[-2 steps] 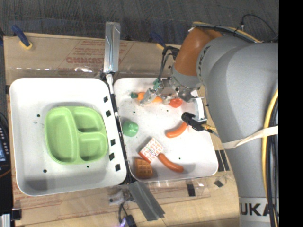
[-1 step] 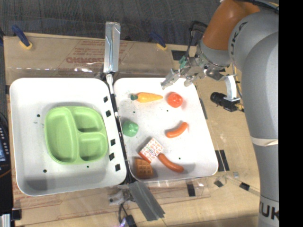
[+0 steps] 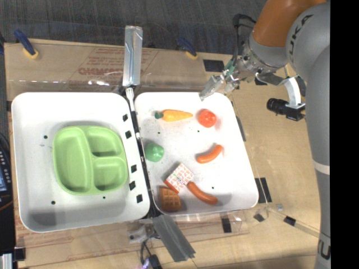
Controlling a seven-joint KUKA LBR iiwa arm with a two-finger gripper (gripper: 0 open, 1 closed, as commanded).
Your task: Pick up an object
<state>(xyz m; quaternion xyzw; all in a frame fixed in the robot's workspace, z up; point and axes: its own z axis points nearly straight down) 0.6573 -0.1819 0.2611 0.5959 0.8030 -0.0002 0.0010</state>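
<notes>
While the grey two-finger gripper (image 3: pixel 215 87) hovers at one o'clock of the right white bin (image 3: pixel 242 167), grasp state unclear, orange plastic carrot (image 3: pixel 176 115) below.

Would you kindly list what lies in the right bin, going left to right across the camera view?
Green ball → waffle → carrot → patterned box → lower sausage → tomato and upper sausage, nearly level.
</notes>
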